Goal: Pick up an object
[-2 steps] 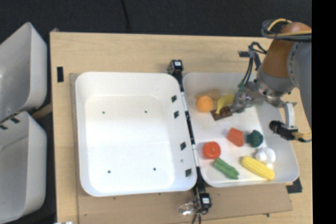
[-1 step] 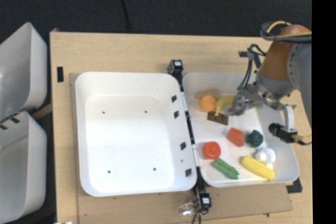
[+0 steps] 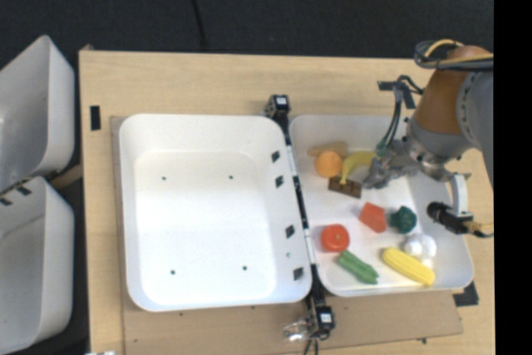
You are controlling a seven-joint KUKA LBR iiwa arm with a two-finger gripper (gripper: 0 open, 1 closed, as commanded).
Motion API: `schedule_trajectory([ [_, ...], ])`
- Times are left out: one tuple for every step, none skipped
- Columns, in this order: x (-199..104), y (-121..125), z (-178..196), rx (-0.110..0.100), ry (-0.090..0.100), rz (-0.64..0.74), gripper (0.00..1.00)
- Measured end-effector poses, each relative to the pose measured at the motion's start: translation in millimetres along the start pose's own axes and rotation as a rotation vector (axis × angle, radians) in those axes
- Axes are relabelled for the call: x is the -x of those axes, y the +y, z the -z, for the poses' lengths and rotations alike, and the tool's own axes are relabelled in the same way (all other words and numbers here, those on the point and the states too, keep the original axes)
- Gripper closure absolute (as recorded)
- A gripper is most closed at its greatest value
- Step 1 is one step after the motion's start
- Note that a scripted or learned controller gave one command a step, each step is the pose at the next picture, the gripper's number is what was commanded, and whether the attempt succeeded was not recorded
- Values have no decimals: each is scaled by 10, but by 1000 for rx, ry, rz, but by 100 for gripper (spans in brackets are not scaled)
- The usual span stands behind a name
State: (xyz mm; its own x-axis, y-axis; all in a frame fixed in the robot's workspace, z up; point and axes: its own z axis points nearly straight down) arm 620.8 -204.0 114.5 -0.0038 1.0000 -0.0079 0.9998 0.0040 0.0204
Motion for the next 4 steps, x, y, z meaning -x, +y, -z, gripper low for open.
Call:
schedule_trajectory([
  [-99,-97,-6,-1,3,-2,100],
  [-109,-254,-10,0,0,0,100],
  [-213,192,-26,2,-1,1,100],
  [-188,80,-25,0,1,0,100],
])
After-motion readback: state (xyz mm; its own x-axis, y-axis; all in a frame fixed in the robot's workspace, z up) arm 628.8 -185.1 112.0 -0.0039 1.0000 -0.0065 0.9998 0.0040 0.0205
